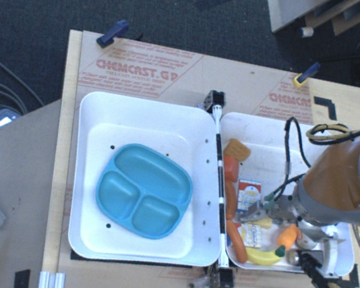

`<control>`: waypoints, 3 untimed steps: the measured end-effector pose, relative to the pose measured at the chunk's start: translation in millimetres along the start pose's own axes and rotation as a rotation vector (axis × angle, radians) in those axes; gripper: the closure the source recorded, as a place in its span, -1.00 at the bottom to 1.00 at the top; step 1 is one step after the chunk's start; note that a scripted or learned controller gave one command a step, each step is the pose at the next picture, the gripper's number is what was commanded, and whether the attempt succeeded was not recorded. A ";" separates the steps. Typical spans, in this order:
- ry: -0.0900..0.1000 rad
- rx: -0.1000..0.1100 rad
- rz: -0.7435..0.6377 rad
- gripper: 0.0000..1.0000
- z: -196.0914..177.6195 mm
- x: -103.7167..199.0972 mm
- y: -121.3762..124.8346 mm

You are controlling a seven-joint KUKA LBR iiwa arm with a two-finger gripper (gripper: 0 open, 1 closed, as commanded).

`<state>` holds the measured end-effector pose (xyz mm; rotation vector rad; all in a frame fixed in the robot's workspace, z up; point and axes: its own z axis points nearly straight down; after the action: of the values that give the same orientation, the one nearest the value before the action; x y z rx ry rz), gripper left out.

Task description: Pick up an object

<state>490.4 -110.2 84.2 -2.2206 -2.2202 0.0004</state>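
The arm's gripper [271, 213] hangs low over the right bin [264, 130], beside a small carton [248, 194] (a likely pick) among carrot [231, 176] and banana [263, 258]; jaw state can't be told.

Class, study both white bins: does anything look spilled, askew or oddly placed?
Nothing looks spilled or damaged. The blue three-compartment plastic tray sits slightly askew in the left white bin, while the toy foods, including a yellow banana, crowd the right white bin.
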 end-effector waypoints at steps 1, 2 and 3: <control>-0.001 -0.002 0.001 1.00 -10.0 0.1 0.3; 0.000 0.000 -0.001 1.00 -100.1 53.9 -11.3; 0.000 -0.001 -0.001 1.00 -170.8 84.6 1.5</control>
<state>492.1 -25.8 255.1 -2.2204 -2.2215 -0.0001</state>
